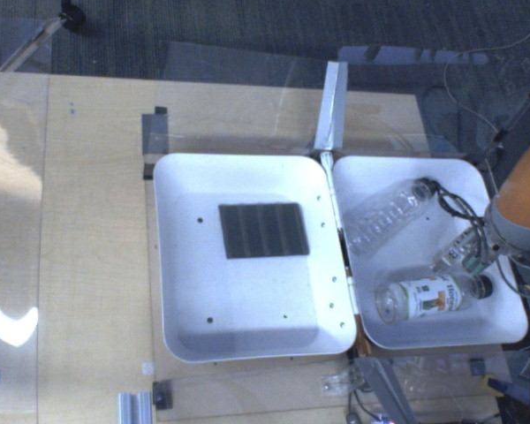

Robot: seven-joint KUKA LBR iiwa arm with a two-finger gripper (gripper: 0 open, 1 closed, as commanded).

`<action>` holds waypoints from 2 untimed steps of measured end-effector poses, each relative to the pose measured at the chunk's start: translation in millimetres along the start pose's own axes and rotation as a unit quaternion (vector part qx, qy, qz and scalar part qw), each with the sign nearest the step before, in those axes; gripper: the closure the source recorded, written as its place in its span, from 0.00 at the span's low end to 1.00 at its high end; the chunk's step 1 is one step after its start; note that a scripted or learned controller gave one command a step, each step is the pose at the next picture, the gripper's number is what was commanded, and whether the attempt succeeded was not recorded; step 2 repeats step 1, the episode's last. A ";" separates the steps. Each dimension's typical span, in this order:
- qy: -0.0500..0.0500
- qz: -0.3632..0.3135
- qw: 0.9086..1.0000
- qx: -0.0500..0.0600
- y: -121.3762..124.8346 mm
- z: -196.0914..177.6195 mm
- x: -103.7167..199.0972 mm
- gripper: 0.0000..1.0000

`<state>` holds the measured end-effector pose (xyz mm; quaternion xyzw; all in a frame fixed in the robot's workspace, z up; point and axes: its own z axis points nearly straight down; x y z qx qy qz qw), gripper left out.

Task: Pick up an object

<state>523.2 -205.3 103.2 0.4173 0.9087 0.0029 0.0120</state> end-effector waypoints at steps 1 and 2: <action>0.000 0.000 1.000 0.000 0.0 0.1 0.1 0.00; 0.000 0.000 1.000 0.000 0.0 0.1 0.1 0.00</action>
